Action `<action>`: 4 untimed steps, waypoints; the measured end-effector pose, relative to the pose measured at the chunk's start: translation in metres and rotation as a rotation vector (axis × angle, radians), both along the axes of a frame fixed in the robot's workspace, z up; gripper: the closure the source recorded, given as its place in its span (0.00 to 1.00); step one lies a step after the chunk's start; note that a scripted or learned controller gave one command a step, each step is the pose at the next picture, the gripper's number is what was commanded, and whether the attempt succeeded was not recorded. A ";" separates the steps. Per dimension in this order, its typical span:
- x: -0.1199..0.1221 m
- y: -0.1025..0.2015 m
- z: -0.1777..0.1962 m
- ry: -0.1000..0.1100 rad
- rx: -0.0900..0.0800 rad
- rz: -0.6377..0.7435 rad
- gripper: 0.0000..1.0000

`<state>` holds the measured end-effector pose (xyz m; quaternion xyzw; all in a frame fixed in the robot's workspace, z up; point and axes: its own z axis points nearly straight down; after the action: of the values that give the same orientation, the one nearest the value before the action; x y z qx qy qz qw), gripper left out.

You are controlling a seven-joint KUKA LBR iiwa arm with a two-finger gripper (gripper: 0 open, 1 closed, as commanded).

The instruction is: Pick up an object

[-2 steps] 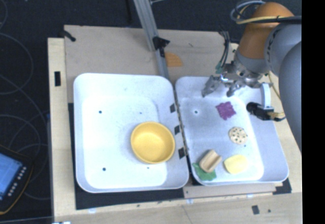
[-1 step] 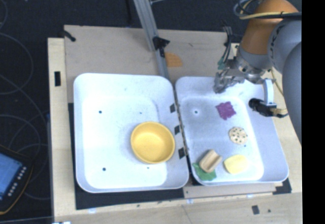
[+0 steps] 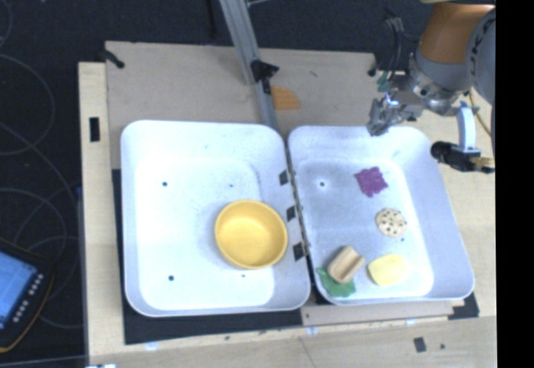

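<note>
Gripper (image 3: 385, 118) poised over the far rim of the right bin (image 3: 446, 216), close to that bin's far right corner, below the grey arm (image 3: 480, 41) and its orange band (image 3: 455, 16). Too dark and too small here to tell whether clenched or released.

Candidates for picking, all on the right bin's floor: purple piece (image 3: 370, 181) in the far half, nearest the gripper yet apart from it; speckled cookie (image 3: 390, 223) around the middle, toward the bin's right wall; yellow block (image 3: 387, 269) near the front rim; tan block (image 3: 345, 262) just left of it, tilted, resting against a green scrap (image 3: 338, 284) in the bin's front left corner.

Left of the right bin, touching along the shared edge: left bin (image 3: 138, 191), with a yellow bowl (image 3: 250, 234) sitting upright in its near half, toward the right bin.

Beyond the right bin's far left corner: slanted metal post (image 3: 234, 16) rising from the bench (image 3: 183, 83), small orange tag (image 3: 284, 98) beside its foot.

Well to the left of both bins, off the bench: handheld screen (image 3: 17, 291) amid loose cables on the dark floor.
</note>
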<state>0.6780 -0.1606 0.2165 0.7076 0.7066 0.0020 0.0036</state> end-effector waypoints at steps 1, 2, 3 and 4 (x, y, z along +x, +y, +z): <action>-0.002 -0.007 0.048 0.001 0.000 -0.001 1.00; -0.001 -0.008 0.084 0.002 0.001 0.004 1.00; -0.021 0.043 0.085 0.007 0.003 0.007 1.00; -0.039 0.092 0.067 0.008 0.002 0.007 1.00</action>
<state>0.6386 -0.0687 0.2831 0.7051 0.7091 -0.0001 -0.0002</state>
